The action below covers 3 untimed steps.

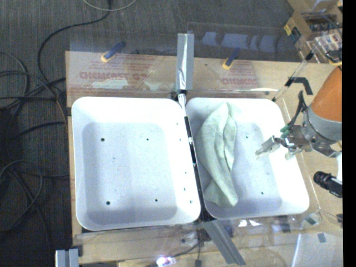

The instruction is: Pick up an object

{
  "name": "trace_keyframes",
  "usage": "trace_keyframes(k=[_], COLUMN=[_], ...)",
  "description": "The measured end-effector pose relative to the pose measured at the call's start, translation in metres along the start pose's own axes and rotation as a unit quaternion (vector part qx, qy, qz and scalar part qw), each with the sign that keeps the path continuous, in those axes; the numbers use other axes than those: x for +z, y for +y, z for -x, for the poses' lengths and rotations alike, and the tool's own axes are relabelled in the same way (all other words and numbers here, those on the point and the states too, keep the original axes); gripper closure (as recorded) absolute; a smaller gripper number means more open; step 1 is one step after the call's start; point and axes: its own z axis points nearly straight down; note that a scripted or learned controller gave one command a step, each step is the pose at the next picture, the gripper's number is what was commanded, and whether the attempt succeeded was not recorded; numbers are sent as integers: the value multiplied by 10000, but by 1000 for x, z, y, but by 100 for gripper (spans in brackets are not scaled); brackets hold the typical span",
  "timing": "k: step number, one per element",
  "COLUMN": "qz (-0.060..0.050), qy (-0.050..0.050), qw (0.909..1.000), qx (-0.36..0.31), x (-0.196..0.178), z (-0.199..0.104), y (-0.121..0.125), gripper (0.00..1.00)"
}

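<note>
The tabletop [78, 93] carries two shallow white bins side by side, the left bin [83, 166] bare of any object and the right bin [289, 199] holding the only thing on offer: a pale green cloth [219, 149], crumpled into a long fold that runs from the bin's far edge to its near one, lying along its left side close to the divider between the bins. The grey arm [325, 113] with its orange band enters from the right, and the gripper [272, 147] hangs over the right part of that bin, apart from the cloth with bare white floor between them. Judging by this, the task is at the approach step: nothing is grasped, and the next move calls for shifting the gripper left over the cloth, then lowering onto a raised fold. The jaws are small and blurred against the bin, so I cannot tell whether they are spread or clenched; the arm's upper part is cut off at the frame's edge.
</note>
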Motion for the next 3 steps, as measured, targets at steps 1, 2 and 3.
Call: trace_keyframes(k=[1,2,3], qz=[24,104,102], qy=[-25,-31,-49], qw=[9980,9979,9993], qx=[636,632,-362], x=[102,103,103], z=[-49,-49,-95], y=[81,44,57], gripper=[0,0,0])
